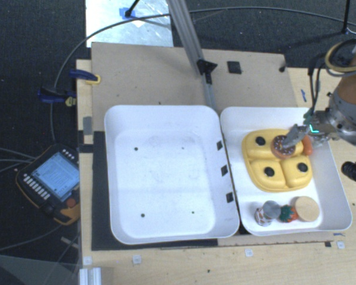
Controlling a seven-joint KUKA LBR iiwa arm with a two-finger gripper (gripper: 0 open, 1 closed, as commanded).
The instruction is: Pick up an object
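- The round brown piece (282,146) with a dark speckled top sits on the upper right part of the yellow tray (277,170), in the right bin (332,209).
- My gripper (292,138) is right over that brown piece, reaching in from the right at a slant; I cannot tell how it is set, nor whether it touches the piece.
- A small orange thing (308,145) lies just beside the brown piece, at the yellow tray's right edge.
- The yellow tray has black dots on its raised parts.
- Along the bin's near side lie a small grey and silver thing (266,212), a red and green one (286,214) and a tan disc (307,208), close together.
- The left bin (115,159) stands beside the right one, touching it.
- A handheld controller (50,181) lies left of the bench.
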